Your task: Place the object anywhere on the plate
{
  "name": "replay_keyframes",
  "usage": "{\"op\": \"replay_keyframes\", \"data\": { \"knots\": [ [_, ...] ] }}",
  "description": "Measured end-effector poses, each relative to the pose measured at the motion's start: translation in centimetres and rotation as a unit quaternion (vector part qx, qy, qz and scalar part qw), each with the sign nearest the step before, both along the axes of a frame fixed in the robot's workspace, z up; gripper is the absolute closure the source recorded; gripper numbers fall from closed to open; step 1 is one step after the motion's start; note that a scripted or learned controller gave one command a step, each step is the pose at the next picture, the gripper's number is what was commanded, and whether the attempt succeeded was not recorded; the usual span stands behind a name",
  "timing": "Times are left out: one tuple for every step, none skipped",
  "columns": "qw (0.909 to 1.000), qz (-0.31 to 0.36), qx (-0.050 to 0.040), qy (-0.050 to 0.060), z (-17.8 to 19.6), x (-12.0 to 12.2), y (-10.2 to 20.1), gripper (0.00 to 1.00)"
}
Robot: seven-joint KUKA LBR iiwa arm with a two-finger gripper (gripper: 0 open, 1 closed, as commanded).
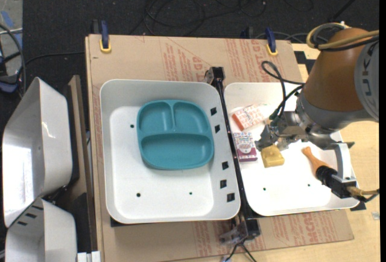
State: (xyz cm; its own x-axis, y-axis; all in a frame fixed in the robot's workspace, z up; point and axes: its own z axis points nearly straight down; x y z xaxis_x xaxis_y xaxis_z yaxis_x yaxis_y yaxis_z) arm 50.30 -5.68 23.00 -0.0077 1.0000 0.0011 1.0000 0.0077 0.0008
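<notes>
A teal divided plate [175, 135] lies in the left bin [120, 194], toward its upper middle. My gripper [269, 141] hangs over the left half of the right bin [289, 197]. A yellow block [273, 157] shows directly under and touching its tip. Whether the block is gripped or just lying on the bin floor is hidden by the wrist. Nothing lies on the plate.
A red and white packet [248, 116] and a purple carton [244, 145] lie at the right bin's left side, close to the gripper. An orange carrot-like piece [310, 155] lies to the right of the yellow block. The divider between the bins runs just left of the carton.
</notes>
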Motion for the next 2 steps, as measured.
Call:
{"op": "replay_keyframes", "data": {
  "knots": [
    [1.0,0.001,0.0005,0.0,0.5,-0.3,6.0,1.0],
    [1.0,0.001,0.0001,0.001,-0.5,0.7,11.8,1.0]
  ]
}}
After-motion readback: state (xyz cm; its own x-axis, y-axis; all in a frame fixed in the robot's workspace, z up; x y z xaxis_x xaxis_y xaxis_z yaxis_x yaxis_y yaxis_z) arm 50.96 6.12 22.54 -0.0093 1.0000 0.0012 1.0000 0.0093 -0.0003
